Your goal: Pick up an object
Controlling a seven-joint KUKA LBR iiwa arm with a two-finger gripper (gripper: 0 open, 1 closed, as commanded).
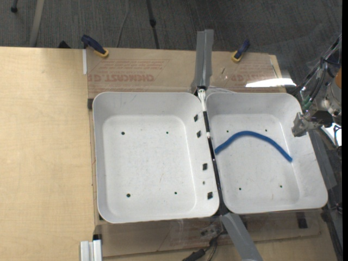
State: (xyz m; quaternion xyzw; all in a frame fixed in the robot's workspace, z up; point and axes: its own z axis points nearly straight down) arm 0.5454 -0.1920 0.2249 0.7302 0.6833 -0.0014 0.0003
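A thin blue cord (254, 140) lies curved across the floor of the right bin (304, 192), running from near the divider up and over toward the right wall. My gripper (302, 126) sits at the right bin's right rim, above and just right of the cord's right end. Its fingertips are small and blurred against the rim, and nothing shows between them.
The left bin (109, 162) lies beside the right one, joined by a hinged divider (206, 145). Cardboard (141, 72) with two clamps backs the bins. A wooden bench top (43, 145) spreads to the left. Cables hang at the right edge.
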